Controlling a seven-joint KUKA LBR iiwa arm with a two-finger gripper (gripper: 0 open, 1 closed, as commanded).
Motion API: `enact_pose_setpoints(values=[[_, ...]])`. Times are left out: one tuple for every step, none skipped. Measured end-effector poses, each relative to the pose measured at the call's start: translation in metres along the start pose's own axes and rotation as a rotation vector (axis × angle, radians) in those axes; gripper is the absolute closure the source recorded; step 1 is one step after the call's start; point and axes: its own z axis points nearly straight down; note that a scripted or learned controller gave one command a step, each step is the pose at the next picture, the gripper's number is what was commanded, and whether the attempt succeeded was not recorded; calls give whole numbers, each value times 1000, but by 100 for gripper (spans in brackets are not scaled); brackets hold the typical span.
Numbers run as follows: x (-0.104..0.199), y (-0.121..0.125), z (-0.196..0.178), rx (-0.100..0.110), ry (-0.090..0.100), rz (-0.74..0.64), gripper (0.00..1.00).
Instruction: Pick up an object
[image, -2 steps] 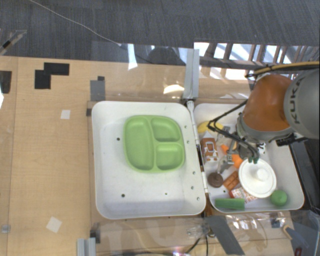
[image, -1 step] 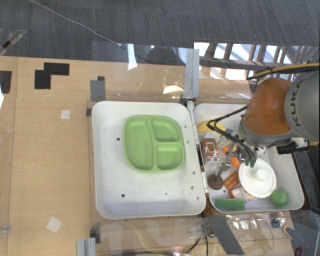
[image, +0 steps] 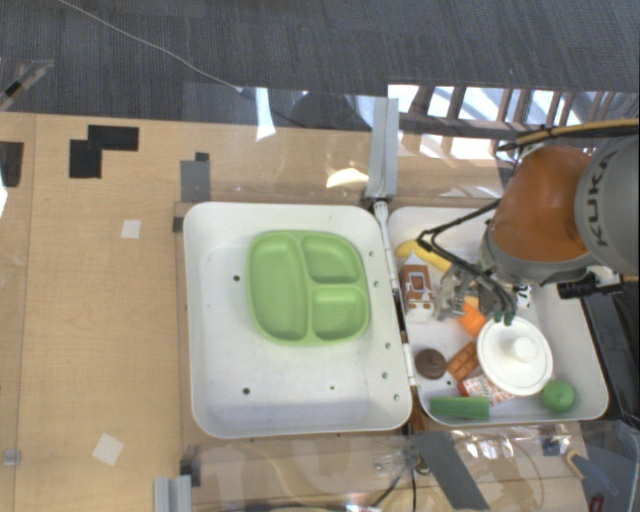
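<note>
Overhead, arm (image: 545, 205) bent low, pincer (image: 470, 297) over right bin (image: 590, 395).

A pale wooden bench (image: 90, 330) bears two shallow white bins, left bin (image: 215, 400) and right bin (image: 590, 390), side by side.

A green divided plate (image: 306, 287) lies in the left bin (image: 215, 400); the end effector (image: 470, 296) hangs over the cluttered right bin (image: 590, 380).

"KUKA" in dark letters stands on the grey arm (image: 608, 205)
</note>
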Motion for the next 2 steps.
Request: enact_pose_setpoints(values=[[-8, -14, -188, 3, 17, 17, 100], [-10, -12, -196, 3, 13, 12, 100]])
